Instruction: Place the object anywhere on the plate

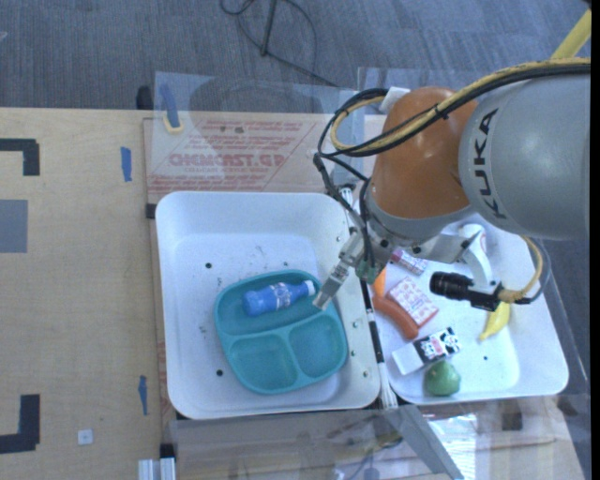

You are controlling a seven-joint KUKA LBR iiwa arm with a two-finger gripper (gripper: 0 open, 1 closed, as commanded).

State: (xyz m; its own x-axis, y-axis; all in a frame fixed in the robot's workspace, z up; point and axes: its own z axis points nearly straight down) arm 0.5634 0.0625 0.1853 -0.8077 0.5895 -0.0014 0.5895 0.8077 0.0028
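Blue bottle [275,297], with a white label, lies on its side in the long upper compartment of the teal plate [319,354], cap end pointing towards the right rim. The plate sits in the left bin [216,234], towards its lower right part.

Gripper [326,292] hangs over the plate's upper right rim, just beside the bottle's cap end. Contact between them cannot be confirmed. Whether the jaws are open or closed cannot be determined.

The arm [469,159] covers the wall between the two bins and much of the right bin [530,361]. Items noted in the right bin:
- an orange carrot-shaped item [396,317] near the dividing wall
- a pink and white packet [412,300] touching it
- a small black-and-white item [434,346] below these
- a green round object [442,378] at the lower edge
- a yellow banana [497,319] further right

Nothing else lies on the plate.

The surface [75,281] is pale wood with black markings and short strips of blue tape. A clear sheet with red lettering [234,155] lies behind the left bin. Grey carpet [112,47] lies beyond, crossed by a dark cable [272,28].
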